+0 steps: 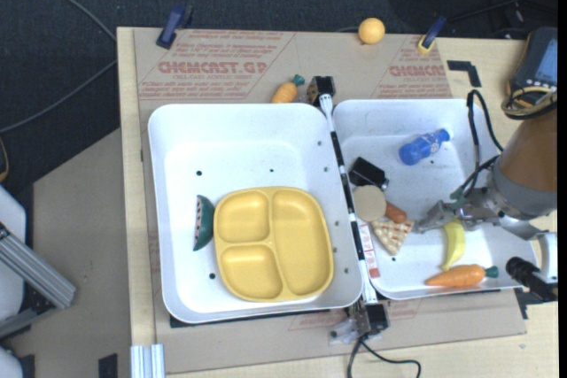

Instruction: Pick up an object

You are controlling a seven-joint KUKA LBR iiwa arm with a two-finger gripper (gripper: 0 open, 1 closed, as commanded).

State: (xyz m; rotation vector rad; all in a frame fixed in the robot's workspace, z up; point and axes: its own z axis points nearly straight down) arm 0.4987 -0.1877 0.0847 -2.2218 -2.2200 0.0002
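The grey arm with its orange band (532,159) reaches in from the right edge and bends down over the right-hand shallow white bin (372,115). Its two-finger gripper (447,215) sits low in that bin, with dark metal fingers (434,214) pointing toward the bin's middle. Whether the claw is open or closed cannot be told from this angle; the fingers merge into one dark shape, and nothing is visibly caught between them.

Just below the claw lies a small yellow plastic banana (454,244), its upper end right beside or touching the fingertips; contact cannot be confirmed. Below the banana, along the near wall of the bin, rests an orange toy carrot with a green tip (459,277). To the left of the claw are a tan triangular wafer-like piece (392,234), a small red-orange piece (396,213) and a beige round disc (369,204), clustered near the bin's left wall. A black block (367,172) lies above them, and a blue plastic bottle (422,146) lies on its side toward the far end of the bin.

The left-hand white bin (177,146) bears a yellow three-compartment plastic plate (273,242), with a watermelon-slice toy (203,222) touching its left edge.
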